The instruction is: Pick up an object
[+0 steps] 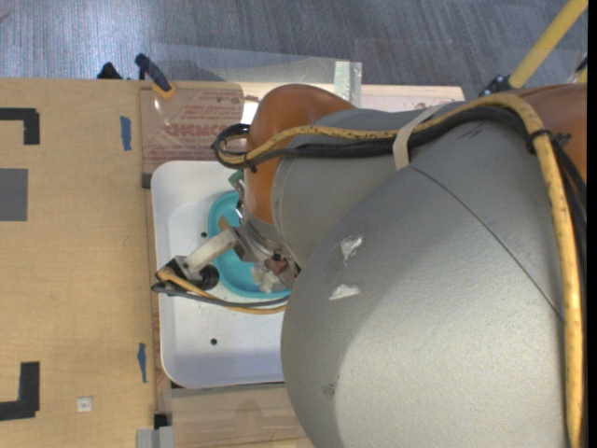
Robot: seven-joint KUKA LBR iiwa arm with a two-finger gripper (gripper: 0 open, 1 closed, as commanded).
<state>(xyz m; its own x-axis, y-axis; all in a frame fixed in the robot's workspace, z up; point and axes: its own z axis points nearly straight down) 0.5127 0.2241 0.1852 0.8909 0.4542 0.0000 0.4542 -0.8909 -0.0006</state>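
Fingers hidden, gripper (pixel 266 264) low over teal object (pixel 229 273), white bin (pixel 187 343)

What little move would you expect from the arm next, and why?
Probably a slow, straight lift, to test whether it has caught anything. The gripper is down in the white bin right over the teal dish, but the big grey arm hides whether anything is actually held.

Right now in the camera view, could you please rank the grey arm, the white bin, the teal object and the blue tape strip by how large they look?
1. Grey arm, though it is nearest the camera, which inflates it.
2. White bin, partly covered by the arm.
3. Teal object, partly hidden.
4. Blue tape strip on the cardboard.
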